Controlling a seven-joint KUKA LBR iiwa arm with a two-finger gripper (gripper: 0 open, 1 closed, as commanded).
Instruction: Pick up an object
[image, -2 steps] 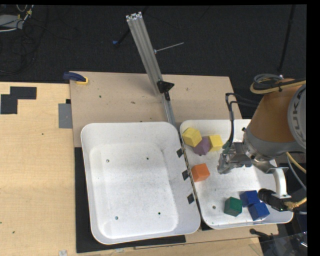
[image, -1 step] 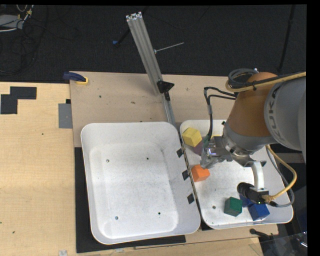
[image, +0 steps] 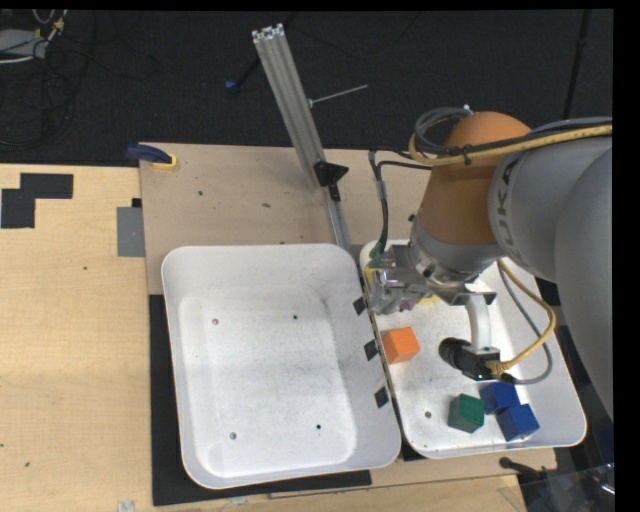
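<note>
My gripper (image: 393, 293) hangs over the near-left part of the right bin (image: 560, 430), just above and behind an orange block (image: 401, 345). The block lies on the bin floor close to the divider between the bins, apart from the gripper. A green block (image: 466, 413) sits toward the bin's front. Two blue blocks (image: 509, 409) lie just right of the green one, touching each other. Nothing shows between the gripper's fingers.
The left bin (image: 200, 290) is a wide white tray with a few dark specks. A slanted aluminium rail (image: 295, 110) rises behind the bins. The arm's grey body and orange band cover the back right of the right bin.
</note>
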